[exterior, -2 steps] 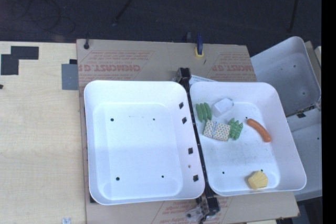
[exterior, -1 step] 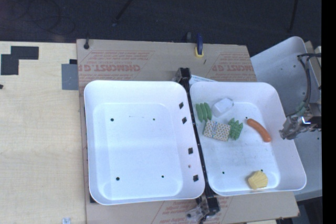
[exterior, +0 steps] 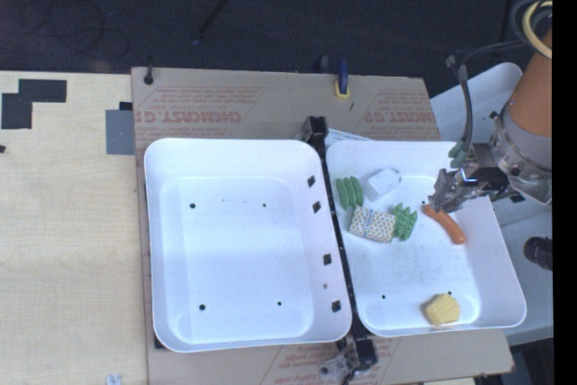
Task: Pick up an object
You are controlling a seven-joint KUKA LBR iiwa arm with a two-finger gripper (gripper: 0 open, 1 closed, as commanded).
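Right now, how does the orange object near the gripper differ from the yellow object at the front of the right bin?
The orange object is long, thin and slanted; the yellow object is short and rounded. The orange object lies just beside the gripper; the yellow object sits apart, near the front wall. Both rest in the right bin.

A single fixed camera looks down at a slant from above the table [exterior: 72,239], far enough back to take in both white bins: the left bin [exterior: 162,194] well away from the gripper [exterior: 448,194], the right bin [exterior: 487,302] beneath it.
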